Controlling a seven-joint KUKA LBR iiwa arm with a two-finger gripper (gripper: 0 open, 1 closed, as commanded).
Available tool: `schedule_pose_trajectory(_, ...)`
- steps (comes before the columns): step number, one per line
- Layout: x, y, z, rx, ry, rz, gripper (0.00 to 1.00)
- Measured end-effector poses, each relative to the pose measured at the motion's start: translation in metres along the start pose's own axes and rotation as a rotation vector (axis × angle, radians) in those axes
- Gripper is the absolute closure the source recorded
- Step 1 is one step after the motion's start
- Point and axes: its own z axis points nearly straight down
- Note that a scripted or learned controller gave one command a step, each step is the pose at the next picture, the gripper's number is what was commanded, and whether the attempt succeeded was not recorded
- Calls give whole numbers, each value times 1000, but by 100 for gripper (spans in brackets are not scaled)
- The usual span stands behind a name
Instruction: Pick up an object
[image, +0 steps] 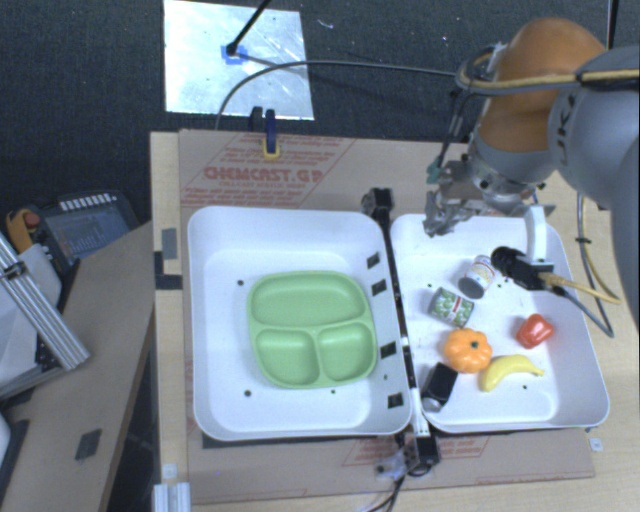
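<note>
Gripper (440, 222) over right bin (580, 400) far-left corner, finger state can't tell, nothing seen in grasp. Small can (452, 306), green label unreadable, mid-bin. Pumpkin (467, 350), banana (510, 371) near front edge. Cardboard (265, 165) reads "CHEMCAST".

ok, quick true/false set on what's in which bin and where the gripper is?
1. The green divided plate lies in the left bin. True.
2. The banana lies on that plate. False: it lies in the right bin, beside the small pumpkin.
3. The gripper is at the right bin's far left corner. True.
4. The red pepper is between the gripper's fingers. False: it lies on the bin floor, apart from the gripper.
5. The green can is in the left bin. False: right bin.
</note>
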Motion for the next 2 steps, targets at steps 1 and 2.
schedule_pose_trajectory(1, 51, 8, -5, -2, 1, -2, 100)
schedule_pose_trajectory(2, 104, 13, -5, -2, 1, -1, 100)
